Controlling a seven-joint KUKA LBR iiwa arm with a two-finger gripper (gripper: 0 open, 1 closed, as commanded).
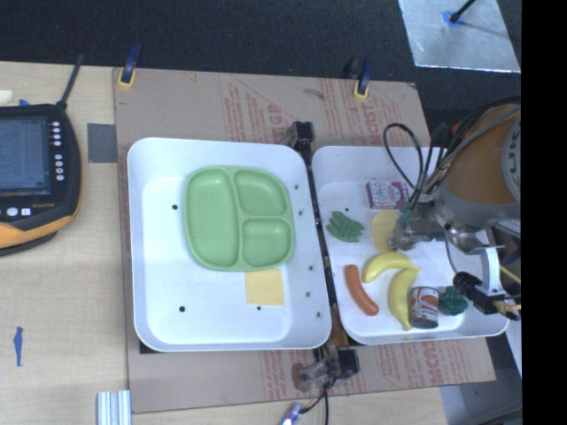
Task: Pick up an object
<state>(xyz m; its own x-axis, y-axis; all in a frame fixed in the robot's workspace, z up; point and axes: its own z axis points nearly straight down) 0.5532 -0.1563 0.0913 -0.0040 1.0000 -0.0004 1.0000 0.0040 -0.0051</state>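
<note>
Over the right bin (354,162), the end effector (409,231) hangs low among the loose objects, its dark tip just above the upper banana (387,265) and touching or nearly touching a pale yellow piece (383,228) that lies beside it. I cannot tell how the end effector is set, because the wrist and its cables cover the tip from this angle, and nothing visibly sits in its grip.

Taking the right bin as the landmark, every candidate object lies inside it. A green leafy toy (345,227) sits toward its left wall, a small printed box (386,193) near its far side, and a sausage (361,289) toward its near left. 2 bananas occupy its middle, the second banana (403,297) running down toward the near rim. A small can (424,307) and a dark green lump (454,302) rest at its near right.

Left of the right bin, the other bin (155,237) carries a green divided plate (238,217) and a yellow square (265,286). Both bins sit on the tabletop (53,308).

As a judgement, the pick is not yet done: the arm appears to be in the reaching or closing stage, with all objects lying flat. Securing 1 object and lifting it clear remain.
</note>
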